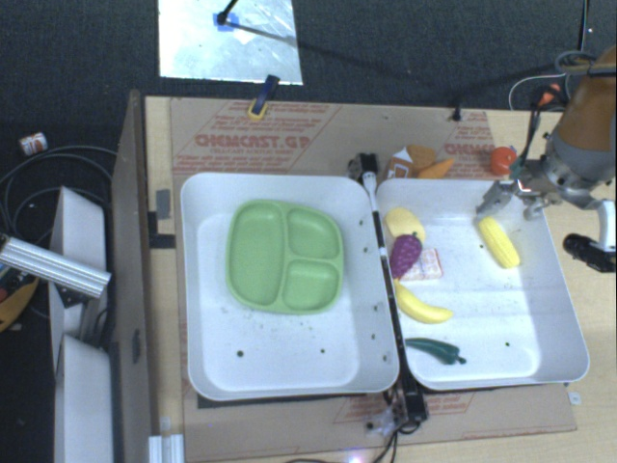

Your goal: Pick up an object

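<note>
Left bin (207, 355): holds green divided plate (285, 257).
Right bin (549, 326): toy food inside.
Arm (588, 123): over right bin's far right corner.
Gripper (509, 197): grip state cannot tell, nothing seen held.
Corn cob (499, 242): on bin floor, just below gripper, near it.
Banana (420, 303): by divider, well apart from gripper.
Green pepper (434, 350): near front edge.

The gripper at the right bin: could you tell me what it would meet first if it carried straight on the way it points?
Probably the corn cob, lying just below the gripper on the right bin's floor, though depth is unclear.
</note>
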{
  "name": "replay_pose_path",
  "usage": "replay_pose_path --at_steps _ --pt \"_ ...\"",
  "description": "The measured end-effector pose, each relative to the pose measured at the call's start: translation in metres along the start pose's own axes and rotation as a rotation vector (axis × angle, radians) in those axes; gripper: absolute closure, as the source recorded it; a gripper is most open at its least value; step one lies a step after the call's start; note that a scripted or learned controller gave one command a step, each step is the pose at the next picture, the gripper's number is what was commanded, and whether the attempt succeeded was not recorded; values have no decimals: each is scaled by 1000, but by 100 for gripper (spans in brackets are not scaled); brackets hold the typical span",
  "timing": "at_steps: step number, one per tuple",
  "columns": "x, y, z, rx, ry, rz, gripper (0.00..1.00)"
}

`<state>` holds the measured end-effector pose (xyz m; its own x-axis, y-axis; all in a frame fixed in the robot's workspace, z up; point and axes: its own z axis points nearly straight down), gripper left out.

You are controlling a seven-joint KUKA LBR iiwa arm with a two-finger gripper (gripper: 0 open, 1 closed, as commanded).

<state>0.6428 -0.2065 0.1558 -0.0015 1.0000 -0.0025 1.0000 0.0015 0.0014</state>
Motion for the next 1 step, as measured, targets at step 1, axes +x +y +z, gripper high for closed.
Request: replay_pose_path --at_steps 1 --pt "1 1 59 2 1 -2 0"
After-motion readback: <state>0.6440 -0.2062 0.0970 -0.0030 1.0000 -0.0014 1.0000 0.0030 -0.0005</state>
